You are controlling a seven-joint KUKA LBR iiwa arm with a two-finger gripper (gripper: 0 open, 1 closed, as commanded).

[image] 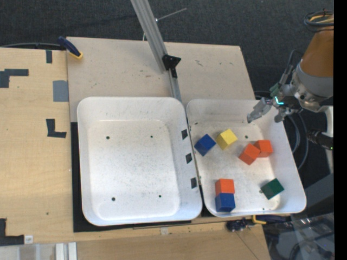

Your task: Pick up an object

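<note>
Reaching in from the right side of the bench, the grey arm (317,64) with its orange band ends in a gripper (259,111) poised over the far right corner of the right bin (244,110). Nothing lies between its fingers; whether they stand wide or narrow cannot be told, since they appear only as a small grey shape seen at a slant.

All the blocks lie in that same bin, nearer the camera than the gripper. Closest to it, down and to the left, is a yellow block (227,138), with a blue block (204,144) just beside it on the side away from the arm. Almost straight below the gripper, two orange blocks (256,151) sit touching each other. Farther off, a green block (272,188) rests near the bin's near right corner. Farthest from the gripper, at the near rim, an orange block (224,186) touches a second blue block (225,201) in front of it.

Well apart from the gripper, across the shared rim, lies the left bin (133,161). A slanted metal rail (152,28) crosses the bench behind the two bins, ending in a black bracket (171,63).
</note>
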